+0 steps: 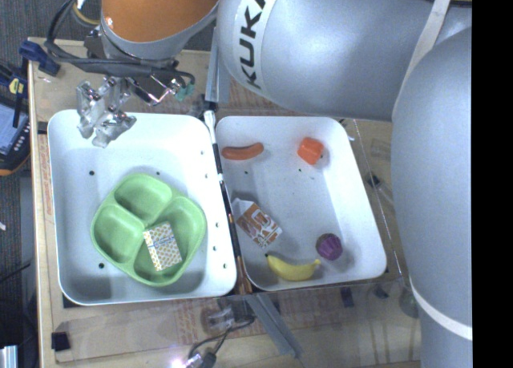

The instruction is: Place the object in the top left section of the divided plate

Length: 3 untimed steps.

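Risk: packet point(162, 247) sits lower right in plate point(120, 218), wrong section; hand point(102, 115) upper left, grip perhaps empty, cannot tell.

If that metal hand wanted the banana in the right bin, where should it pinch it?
Probably across the middle of the banana, coming straight down from above. It lies flat on the floor of the right bin, curved, close to the near wall, so fingers closing across its narrow width at mid-length would balance it best.
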Each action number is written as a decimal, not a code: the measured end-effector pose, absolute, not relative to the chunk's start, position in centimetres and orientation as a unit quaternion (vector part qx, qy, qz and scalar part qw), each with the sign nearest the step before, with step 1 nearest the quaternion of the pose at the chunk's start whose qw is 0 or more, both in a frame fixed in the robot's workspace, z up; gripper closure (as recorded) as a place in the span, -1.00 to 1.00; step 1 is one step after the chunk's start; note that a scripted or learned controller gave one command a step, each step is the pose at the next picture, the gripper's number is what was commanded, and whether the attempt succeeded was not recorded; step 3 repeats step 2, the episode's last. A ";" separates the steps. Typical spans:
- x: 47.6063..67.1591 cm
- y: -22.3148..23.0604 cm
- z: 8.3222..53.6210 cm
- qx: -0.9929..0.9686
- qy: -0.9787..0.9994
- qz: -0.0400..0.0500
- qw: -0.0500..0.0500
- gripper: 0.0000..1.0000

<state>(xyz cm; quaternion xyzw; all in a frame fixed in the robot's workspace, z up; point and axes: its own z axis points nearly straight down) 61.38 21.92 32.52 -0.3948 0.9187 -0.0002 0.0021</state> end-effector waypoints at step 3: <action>63.6 20.9 43.5 -0.618 0.786 -0.001 0.002 -1.00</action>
